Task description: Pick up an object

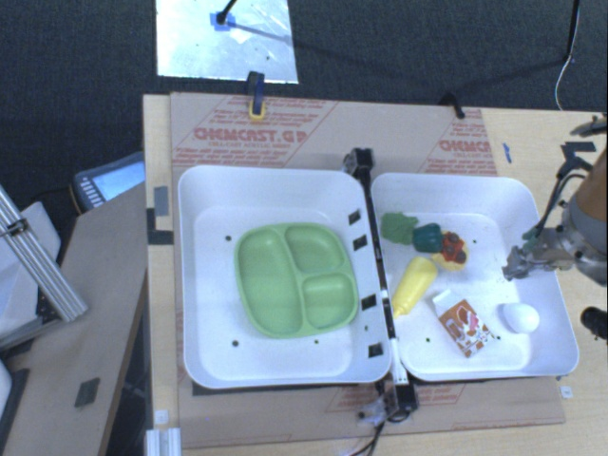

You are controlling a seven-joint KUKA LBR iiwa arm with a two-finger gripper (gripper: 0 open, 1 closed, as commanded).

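Surface with two white bins; right bin (546,218) holds the candidates.
White egg (519,318) near its right wall, below the hand (513,266): likely light, smooth, slippery; grip across its middle. Carton (465,328), yellow piece (413,286) beside it. Hand's opening: cannot tell.

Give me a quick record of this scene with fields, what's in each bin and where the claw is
left bin: a green divided plate, lying flat near the middle
right bin: a yellow squeeze bottle, a green toy, a red and orange toy, a small printed carton, a white egg
claw: over the right bin's right side, above the egg, nothing seen held
claw fingers: cannot tell whether open or shut
bench: brown board under both bins
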